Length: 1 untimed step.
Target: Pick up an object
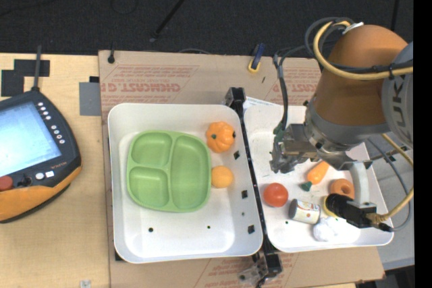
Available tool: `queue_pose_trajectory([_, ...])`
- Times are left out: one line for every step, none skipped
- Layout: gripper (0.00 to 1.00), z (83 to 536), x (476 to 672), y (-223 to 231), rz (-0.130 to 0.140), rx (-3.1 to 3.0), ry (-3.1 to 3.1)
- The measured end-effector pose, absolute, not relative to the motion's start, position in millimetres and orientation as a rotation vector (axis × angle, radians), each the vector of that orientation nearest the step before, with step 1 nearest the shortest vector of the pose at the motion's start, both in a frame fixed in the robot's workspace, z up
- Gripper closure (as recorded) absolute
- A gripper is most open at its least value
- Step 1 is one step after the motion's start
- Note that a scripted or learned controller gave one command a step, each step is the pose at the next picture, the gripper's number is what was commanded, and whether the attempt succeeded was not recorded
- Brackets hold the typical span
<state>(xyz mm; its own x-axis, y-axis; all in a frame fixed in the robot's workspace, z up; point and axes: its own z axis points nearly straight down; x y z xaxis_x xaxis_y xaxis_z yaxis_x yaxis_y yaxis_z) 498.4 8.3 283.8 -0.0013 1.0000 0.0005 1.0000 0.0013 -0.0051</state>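
Grey pincer [283, 157] blurred, carrot [317, 173] half-hidden

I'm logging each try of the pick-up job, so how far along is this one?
Nothing looks picked yet. The pincer hangs low over the right bin, and I cannot see anything between its fingers. The tomato, the small can and the carrot piece lie on the bin floor near it. The pumpkin sits in the left bin beside the green plate. Gripping and lifting are left.
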Motion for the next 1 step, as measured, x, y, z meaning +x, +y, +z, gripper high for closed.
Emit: queue_pose_trajectory([0.00,283.4,498.3,8.2,0.006,-2.218,-2.219])
